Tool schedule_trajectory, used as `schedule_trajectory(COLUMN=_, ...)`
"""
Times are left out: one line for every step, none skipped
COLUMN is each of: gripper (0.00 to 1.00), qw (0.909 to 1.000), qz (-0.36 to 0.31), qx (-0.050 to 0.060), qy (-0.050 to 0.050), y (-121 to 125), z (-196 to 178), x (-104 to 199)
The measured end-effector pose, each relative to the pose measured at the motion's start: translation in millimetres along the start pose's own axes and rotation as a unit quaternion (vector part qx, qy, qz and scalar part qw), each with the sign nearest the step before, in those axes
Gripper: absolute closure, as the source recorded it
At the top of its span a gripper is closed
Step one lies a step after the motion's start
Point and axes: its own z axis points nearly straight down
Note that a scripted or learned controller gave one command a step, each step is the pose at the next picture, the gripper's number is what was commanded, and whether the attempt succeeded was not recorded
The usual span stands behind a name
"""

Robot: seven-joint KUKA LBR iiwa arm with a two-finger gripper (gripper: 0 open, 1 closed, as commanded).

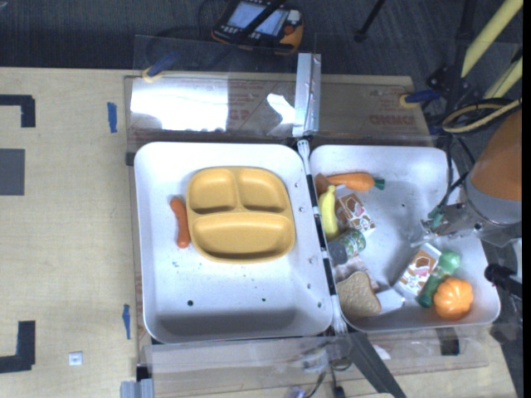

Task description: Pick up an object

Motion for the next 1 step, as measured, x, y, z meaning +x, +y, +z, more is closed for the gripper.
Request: schedule_trajectory(gripper=1.0, qw=0.9994, qz=-0.034, qx=0.003, qy=0.001, y=-49.3, z=-95.2, x=49.0)
